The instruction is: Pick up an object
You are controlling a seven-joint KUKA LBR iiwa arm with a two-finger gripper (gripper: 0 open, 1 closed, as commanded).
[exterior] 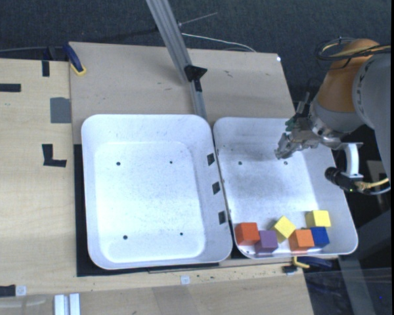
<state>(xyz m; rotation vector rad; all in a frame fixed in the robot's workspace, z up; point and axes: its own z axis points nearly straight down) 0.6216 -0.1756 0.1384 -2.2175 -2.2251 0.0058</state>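
Where dark carpet (52,12) shows, bench (26,176) ends.

Small coloured blocks (284,231) clustered at right bin's (262,176) near edge.

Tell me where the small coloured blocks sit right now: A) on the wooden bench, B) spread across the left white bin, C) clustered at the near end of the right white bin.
C: the small coloured blocks cluster at the near end of the right white bin.

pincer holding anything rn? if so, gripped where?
Nothing visibly held. The pincer sits over bare floor in the upper part of the right bin, apart from the blocks clustered at the bin's near edge.
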